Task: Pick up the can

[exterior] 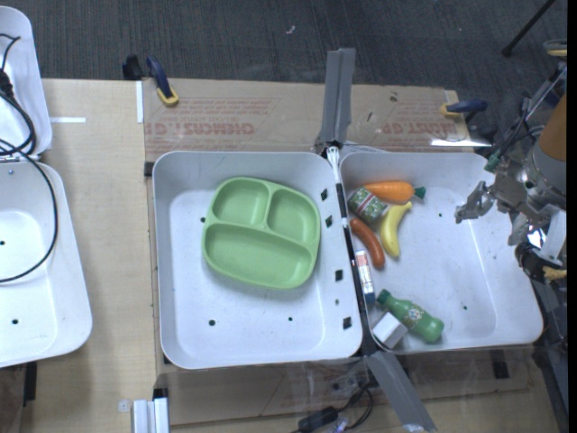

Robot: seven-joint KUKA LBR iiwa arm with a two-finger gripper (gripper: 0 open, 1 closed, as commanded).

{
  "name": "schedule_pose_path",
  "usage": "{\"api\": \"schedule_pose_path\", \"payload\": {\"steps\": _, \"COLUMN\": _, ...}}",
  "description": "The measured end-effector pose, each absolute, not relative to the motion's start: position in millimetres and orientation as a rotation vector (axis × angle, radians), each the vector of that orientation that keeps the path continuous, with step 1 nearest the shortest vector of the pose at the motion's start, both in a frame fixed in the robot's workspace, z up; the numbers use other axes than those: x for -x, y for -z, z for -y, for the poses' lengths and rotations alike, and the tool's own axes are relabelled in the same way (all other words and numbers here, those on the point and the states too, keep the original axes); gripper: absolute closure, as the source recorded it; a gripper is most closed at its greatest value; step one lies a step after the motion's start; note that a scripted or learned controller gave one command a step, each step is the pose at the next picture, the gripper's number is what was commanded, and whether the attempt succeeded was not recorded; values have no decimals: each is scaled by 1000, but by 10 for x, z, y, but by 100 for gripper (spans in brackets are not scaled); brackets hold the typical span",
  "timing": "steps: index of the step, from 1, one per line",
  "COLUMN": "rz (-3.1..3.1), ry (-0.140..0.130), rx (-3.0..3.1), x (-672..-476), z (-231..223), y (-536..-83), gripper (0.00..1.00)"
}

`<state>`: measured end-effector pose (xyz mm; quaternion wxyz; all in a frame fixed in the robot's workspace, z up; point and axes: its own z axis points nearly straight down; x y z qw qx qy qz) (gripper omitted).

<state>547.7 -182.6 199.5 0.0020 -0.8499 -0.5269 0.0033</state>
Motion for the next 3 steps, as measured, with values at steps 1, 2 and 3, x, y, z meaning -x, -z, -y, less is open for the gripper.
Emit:
{"api": "schedule_pose_path", "payload": {"steps": 1, "rz": 1508, "ry": -10, "rx": 2749, "x": -5239, "z": 1901, "y": -1022, "gripper": 0}}
{"api": "schedule_pose_path", "payload": {"steps": 2, "rz": 1753, "ry": -9, "rx": 2603, "x": -5287, "z": 1942, "y": -2363, "gripper": 0}}
{"api": "schedule_pose_path", "payload": {"steps": 3, "rz": 1786, "ry": -10, "rx": 2581, "x": -5533, "z": 1838, "y": -2836, "gripper": 0}}
